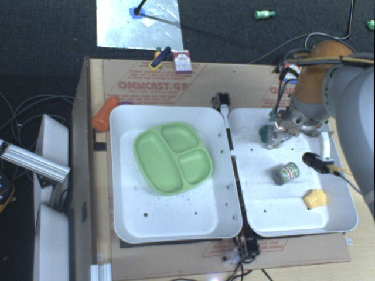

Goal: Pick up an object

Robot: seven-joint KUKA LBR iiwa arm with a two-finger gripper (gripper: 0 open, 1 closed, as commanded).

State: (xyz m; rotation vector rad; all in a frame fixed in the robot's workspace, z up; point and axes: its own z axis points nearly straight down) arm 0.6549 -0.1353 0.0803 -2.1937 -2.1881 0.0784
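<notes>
At the far left of the frame a silver bar [35,160] lies on a slant. Next to it sits a brown cardboard sheet [146,84], and both bins rest on it. An orange thing [105,113] lies on the cardboard, touching the upper left corner of the left bin [170,215]. A green plate [173,157] with three parts lies flat in the middle of that bin. Up above, on the dark floor, lies a shiny sheet [137,22]. Just below it, at the top edge of the cardboard, a small yellow tool [158,59] and a red box [183,61] lie side by side. The right bin [281,215] holds three small things. A teal thing [265,134] lies in its upper part. The gripper [278,134] is down low, right up against the teal thing on its right side. I cannot tell if the gripper is spread apart or squeezed together, or if it has the teal thing. A little can [286,172] lies on its side lower down, near the middle of the bin. A yellow lump [315,199] lies near the lower right corner. The grey arm [345,98] fills the right edge. A green bottle [264,14] lies on the floor at the top.
</notes>
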